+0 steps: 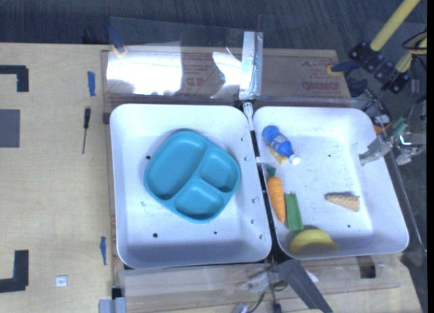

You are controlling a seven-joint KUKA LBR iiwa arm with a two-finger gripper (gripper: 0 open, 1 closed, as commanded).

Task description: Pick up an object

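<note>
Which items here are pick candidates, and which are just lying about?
Pick candidates: blue bottle, carrot, green block, banana, tan wedge, blue divided plate.

Lying about: screwdriver, blue tape on the bench.

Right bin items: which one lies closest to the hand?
The waffle cone piece, alone on the bin's right half near the hand; bottle, carrot, green stick and banana lie farther left.

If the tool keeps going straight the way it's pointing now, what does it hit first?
The tool points left over the right bin. Probably bare bin floor first; further along lies the blue bottle, though height is unclear.
</note>
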